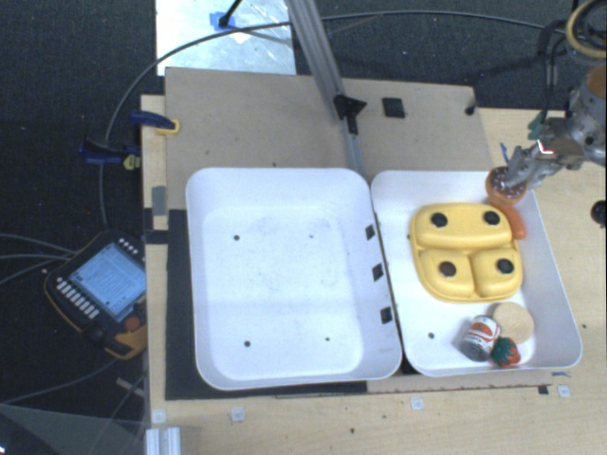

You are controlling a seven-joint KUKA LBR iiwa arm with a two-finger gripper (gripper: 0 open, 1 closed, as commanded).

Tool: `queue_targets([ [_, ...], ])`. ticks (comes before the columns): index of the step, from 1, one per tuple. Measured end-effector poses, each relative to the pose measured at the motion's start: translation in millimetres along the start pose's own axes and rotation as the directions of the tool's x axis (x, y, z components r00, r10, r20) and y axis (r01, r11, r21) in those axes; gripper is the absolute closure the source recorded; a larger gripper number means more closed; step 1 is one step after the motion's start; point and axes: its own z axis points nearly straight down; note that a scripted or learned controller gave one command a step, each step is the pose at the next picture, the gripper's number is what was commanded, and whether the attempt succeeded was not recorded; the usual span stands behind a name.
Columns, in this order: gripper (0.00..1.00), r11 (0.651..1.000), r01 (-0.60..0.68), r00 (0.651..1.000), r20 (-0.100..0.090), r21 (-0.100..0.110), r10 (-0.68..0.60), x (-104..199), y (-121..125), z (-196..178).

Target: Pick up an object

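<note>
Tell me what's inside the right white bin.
The right white bin holds a yellow moulded plastic tray, a small can, a tan round disc and an orange item beneath the tool, partly covered.

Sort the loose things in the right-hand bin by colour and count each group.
Yellow: 1, the moulded tray
Orange: 1, the piece under the tool
Tan: 1, the disc
Mixed colours: 1, the small can
Total: 4
</note>
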Motion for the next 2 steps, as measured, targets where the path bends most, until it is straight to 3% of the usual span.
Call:
queue_targets([
  [2, 1.0, 1.0, 0.004, 1.0, -0.003, 0.007, -0.004, 111.8, -8.9, 27.7],
])
